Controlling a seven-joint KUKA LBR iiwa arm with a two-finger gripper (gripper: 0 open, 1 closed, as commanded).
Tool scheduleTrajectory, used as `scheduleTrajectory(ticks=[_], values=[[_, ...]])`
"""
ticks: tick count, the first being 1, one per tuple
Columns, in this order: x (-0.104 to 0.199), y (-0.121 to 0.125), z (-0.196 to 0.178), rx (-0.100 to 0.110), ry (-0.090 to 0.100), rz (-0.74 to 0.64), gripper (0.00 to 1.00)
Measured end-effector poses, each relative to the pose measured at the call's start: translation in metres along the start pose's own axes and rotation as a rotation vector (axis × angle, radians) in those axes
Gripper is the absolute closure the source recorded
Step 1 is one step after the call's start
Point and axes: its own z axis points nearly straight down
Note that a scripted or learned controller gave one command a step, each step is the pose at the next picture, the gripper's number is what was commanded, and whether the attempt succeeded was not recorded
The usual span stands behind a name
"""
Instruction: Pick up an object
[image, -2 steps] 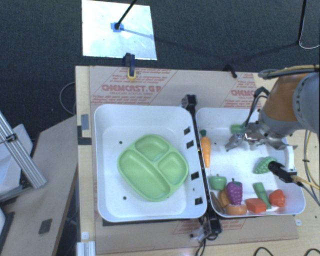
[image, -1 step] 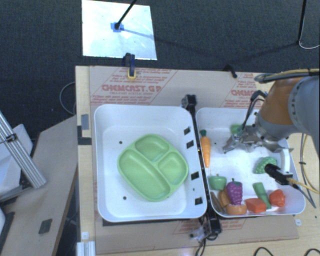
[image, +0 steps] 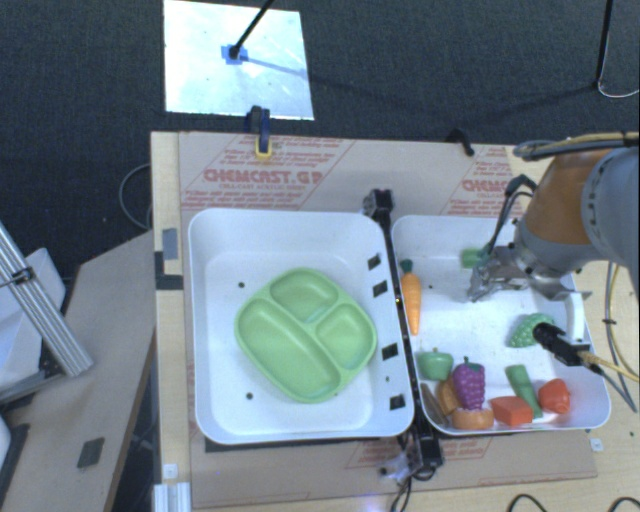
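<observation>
In the right-hand bin (image: 600, 395), upper part, the gripper (image: 487, 283) hangs low over the white floor, the grey arm (image: 585, 215) with its orange band reaching in from the right edge. Whether the gripper is spread or pressed together cannot be told from this angle; nothing visible sits pinched in it. Small green piece (image: 471, 258) lies just beside the gripper, on its upper left, close to the wrist; contact unclear. Carrot (image: 410, 298) lies lengthwise along the bin's left wall, to the left of the gripper and apart from it. Green leafy toy (image: 530, 329) sits to the lower right of the gripper, near the bin's right side, with a black part of the arm's rig just below it. Remaining toys crowd the bin's bottom edge, well apart from the gripper: green pepper (image: 435, 363), purple grapes (image: 468, 383), orange piece (image: 472, 418) beneath the grapes, red block (image: 511, 410), green stick-shaped vegetable (image: 522, 385), red-orange tomato (image: 555, 396). Left bin (image: 215, 260) carries a light green sectioned plate (image: 305, 334), set at a slant. Both bins rest on the desk (image: 320, 180), over a cardboard sheet printed in red lettering.
</observation>
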Motion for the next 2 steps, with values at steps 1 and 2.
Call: scheduleTrajectory(ticks=[1, 2], values=[[-0.001, 0.002, -0.063, 0.0, 0.0, 0.0, 1.0], [-0.001, 0.006, -0.126, -0.002, -0.001, -0.002, 1.0]])
